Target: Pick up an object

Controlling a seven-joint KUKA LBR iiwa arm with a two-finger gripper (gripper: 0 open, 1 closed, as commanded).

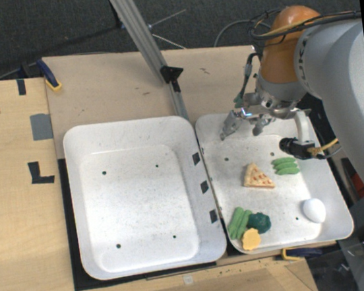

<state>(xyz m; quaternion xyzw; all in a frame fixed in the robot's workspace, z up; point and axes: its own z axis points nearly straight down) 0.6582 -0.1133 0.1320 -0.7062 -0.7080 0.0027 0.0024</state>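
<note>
The waffle wedge lies flat near the middle of the right bin, with green pea pods just beside it toward the arm. Along the near edge sit a green bundle, a dark green lump and a yellow piece, bunched close together; a white egg rests apart in the near right corner. The gripper hovers over the bin's far end, fingers spread apart, nothing between them. The left bin sits alongside.
</note>
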